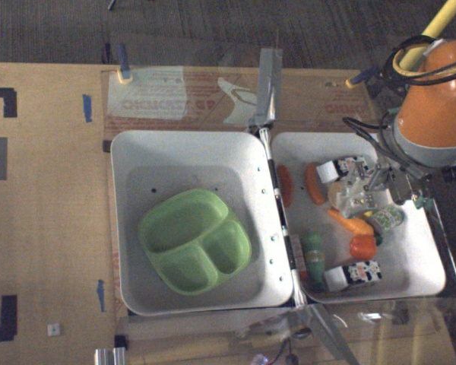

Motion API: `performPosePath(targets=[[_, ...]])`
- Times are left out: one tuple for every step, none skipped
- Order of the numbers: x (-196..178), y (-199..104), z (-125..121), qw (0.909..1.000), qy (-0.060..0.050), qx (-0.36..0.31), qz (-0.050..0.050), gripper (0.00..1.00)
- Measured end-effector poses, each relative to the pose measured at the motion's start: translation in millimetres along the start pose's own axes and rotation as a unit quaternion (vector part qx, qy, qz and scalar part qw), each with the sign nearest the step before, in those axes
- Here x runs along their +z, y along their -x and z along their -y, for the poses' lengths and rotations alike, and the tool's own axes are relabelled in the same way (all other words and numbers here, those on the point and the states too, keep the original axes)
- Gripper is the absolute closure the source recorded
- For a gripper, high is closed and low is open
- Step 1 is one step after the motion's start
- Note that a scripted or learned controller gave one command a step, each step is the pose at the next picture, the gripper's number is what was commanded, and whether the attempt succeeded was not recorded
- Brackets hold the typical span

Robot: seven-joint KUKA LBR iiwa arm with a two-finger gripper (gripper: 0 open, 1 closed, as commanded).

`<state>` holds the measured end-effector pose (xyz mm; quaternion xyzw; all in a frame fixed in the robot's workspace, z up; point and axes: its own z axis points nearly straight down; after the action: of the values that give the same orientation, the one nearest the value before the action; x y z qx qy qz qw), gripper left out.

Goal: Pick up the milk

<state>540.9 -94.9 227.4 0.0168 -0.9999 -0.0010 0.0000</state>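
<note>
Camera view: looked down at a slant on the bench [45, 226], with two white bins side by side.
Left bin [129, 158]: held a green divided plate [195, 240].
Right bin [433, 268]: crowded with toy food, among it an orange carrot [351, 223], a red-orange pepper [362, 246], a green bottle [313, 251], an orange piece [315, 185] and a red piece [284, 185] near the inner wall.
Milk: two small cow-patterned cartons showed. One carton [354, 274] lay on its side near the bin's front wall, long axis roughly left to right. The other carton [340, 169] lay toward the back, just left of the gripper.
Gripper [362, 192]: hung low over the middle of the right bin, the arm's orange band [435, 105] above it at the right.
Fingers: I could not tell whether they stood open or closed (metal and wires blurred together there), and nothing showed plainly between them.
Key relation: the back carton lay up and left of the gripper, close by; the front carton lay toward the view's bottom, past the carrot and pepper.
Judgement: the back carton looked the nearer target, though neighbouring pieces crowded it.
</note>
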Motion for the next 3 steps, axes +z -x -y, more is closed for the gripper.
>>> performPosePath(targets=[[-69.5, 5.4, -11.8, 0.962, -0.001, -0.273, 0.003, 1.0], [-67.7, -12.2, -30.0, 0.9742, 0.0, -0.226, 0.0, 1.0], [-21.9, 28.6, -23.6, 0.9709, 0.001, -0.239, 0.0, 1.0]])
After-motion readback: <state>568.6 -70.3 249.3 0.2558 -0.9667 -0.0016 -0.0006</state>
